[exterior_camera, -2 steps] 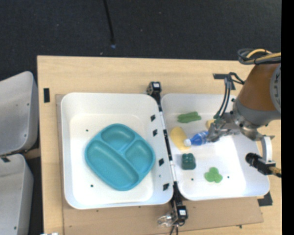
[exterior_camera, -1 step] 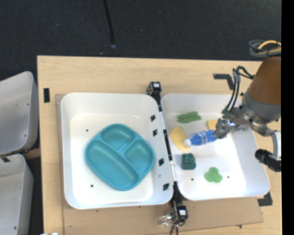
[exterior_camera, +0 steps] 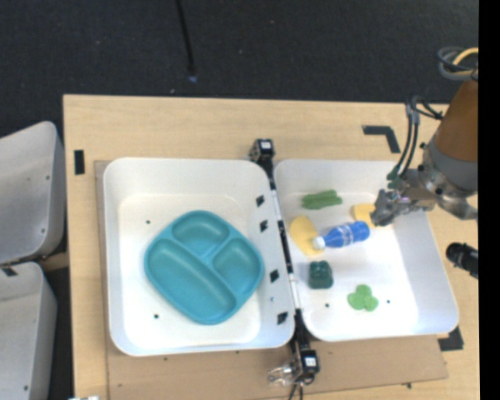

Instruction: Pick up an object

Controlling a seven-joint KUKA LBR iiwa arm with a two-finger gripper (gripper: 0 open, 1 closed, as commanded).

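Blue bottle [exterior_camera: 347,235] lies just left of end effector [exterior_camera: 385,207] in right bin [exterior_camera: 417,307]; finger state unclear.

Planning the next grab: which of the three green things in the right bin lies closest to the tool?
The flat, light green piece at the far side of the right bin, left of the tool. The dark green block and the bright green clover shape lie nearer the front.
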